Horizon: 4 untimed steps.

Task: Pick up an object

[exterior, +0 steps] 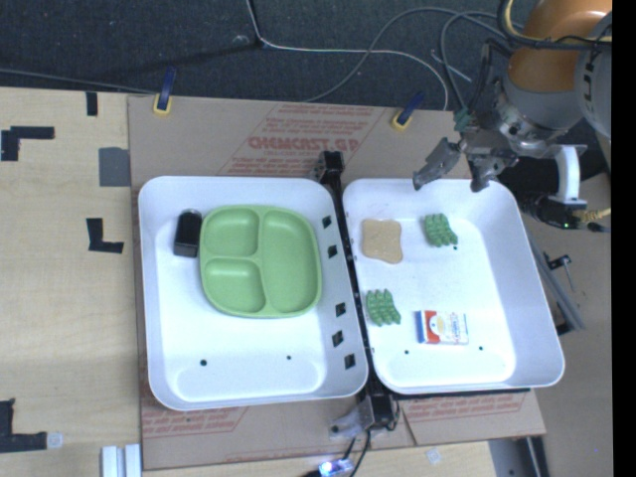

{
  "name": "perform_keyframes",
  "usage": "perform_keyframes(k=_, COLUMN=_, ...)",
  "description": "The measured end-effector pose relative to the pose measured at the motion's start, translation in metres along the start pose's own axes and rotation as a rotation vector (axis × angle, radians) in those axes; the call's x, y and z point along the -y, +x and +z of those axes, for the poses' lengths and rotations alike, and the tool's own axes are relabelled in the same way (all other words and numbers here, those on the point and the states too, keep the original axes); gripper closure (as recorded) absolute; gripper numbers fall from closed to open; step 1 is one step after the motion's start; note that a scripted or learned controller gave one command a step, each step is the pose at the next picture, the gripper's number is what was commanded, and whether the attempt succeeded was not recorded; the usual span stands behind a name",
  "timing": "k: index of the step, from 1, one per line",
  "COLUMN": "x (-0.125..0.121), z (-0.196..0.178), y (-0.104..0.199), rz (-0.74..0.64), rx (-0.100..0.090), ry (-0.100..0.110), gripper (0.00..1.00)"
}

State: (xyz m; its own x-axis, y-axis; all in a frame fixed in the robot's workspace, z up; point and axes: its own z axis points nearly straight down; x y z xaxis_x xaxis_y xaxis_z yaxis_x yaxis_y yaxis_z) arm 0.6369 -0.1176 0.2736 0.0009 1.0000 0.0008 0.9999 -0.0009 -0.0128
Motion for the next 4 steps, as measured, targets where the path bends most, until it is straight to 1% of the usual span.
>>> perform_keyframes(k=1, x=-0.002, z=-0.007, y=0.0, rz=-0.003, rx=0.001, ry=-0.011, gripper=0.0)
perform_keyframes(k=2, x=0.002, z=0.054, y=-0.007, rz=-0.002, rx=0.002, ry=-0.005, gripper=0.0)
perform_keyframes(k=3, x=0.011, z=0.116, y=-0.007, rz=-0.002, rx=0.001, ry=-0.004, gripper=0.0)
perform_keyframes(k=4, x=0.015, z=0.164, y=-0.014, rz=-0.001, rx=0.002, ry=-0.006, gripper=0.0)
